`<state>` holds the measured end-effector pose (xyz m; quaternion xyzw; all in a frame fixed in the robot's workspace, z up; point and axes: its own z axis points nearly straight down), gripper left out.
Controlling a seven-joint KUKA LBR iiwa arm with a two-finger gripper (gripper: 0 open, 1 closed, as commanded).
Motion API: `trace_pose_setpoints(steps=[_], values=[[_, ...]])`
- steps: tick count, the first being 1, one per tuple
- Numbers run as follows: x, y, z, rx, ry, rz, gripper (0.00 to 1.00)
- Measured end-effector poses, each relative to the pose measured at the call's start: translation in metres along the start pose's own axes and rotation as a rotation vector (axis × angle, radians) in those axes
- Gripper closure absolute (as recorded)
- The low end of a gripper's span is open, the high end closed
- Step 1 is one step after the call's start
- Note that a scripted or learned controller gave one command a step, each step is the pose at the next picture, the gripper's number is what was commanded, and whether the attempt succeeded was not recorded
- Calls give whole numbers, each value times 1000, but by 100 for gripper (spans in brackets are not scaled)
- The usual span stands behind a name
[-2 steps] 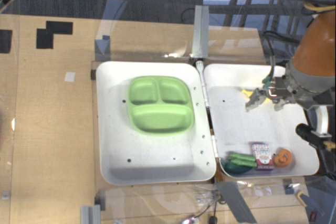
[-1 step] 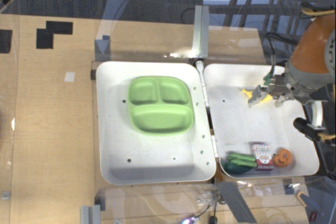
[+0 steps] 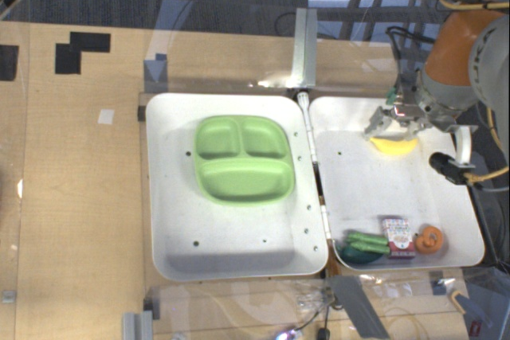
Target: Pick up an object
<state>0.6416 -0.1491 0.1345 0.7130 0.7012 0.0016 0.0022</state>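
My gripper point(image 3: 396, 123) hangs at the far side of the right bin point(image 3: 351, 187), with the grey arm and its orange band point(image 3: 450, 48) reaching in from the right. Its fingers point(image 3: 377, 126) are spread open. A yellow banana-shaped object point(image 3: 394, 146) lies on the bin floor just in front of and under them, and I see nothing held between the fingers. Along the bin's near edge lie a green object point(image 3: 365, 244), a small red and white packet point(image 3: 398, 236) and an orange object point(image 3: 430, 240).
A green divided plate point(image 3: 243, 158) lies in the middle of the left bin point(image 3: 175, 235). A metal divider point(image 3: 312, 171) runs between the two bins. Cables and a black part of the arm point(image 3: 450, 167) hang over the right bin's right edge.
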Motion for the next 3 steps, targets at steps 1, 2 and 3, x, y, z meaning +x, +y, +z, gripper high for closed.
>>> trace_pose_setpoints(steps=[1, 2, 3], values=[[-38, 14, -6, -4, -2, -380, 0], [-26, -3, 45, -7, -3, -413, 0], [-32, -8, 24, -2, -1, -290, 0]])
